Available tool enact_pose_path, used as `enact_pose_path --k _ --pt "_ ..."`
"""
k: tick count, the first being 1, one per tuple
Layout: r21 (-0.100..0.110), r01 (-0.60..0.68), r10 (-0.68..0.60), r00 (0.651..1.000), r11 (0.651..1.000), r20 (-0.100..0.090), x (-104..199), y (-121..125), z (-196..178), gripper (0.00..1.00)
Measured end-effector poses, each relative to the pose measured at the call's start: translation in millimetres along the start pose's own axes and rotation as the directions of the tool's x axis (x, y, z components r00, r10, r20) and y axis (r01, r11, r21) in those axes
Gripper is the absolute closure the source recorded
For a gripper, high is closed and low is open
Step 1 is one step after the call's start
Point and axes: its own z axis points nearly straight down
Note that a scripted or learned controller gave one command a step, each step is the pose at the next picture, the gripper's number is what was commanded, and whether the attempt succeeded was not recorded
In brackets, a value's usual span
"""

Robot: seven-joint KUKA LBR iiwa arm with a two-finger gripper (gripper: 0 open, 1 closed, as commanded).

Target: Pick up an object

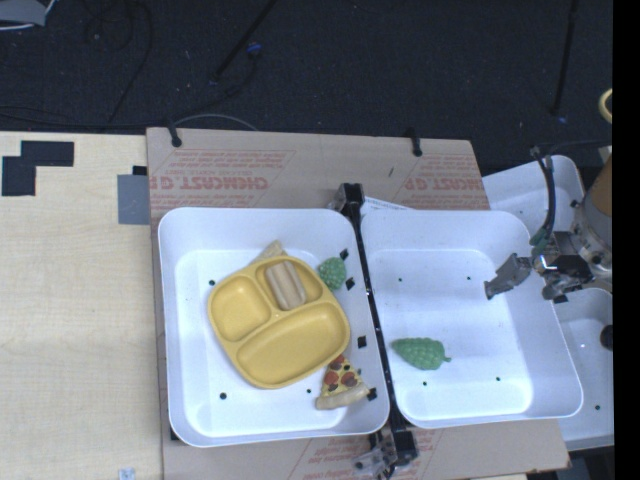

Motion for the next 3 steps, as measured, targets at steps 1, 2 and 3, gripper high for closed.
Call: enact_pose_path --k 1,2,3 --pt "-0.011 0.003 -0.003 1.000 1.000 0.003 0 2 -6 0.00" --pt "-0.004 0.002 -0.002 1.000 1.000 -0.001 7 -1 57 0.00" --pt "-0.006 0.002 -0.002 1.000 1.000 0.000 -2 0 105 0.00"
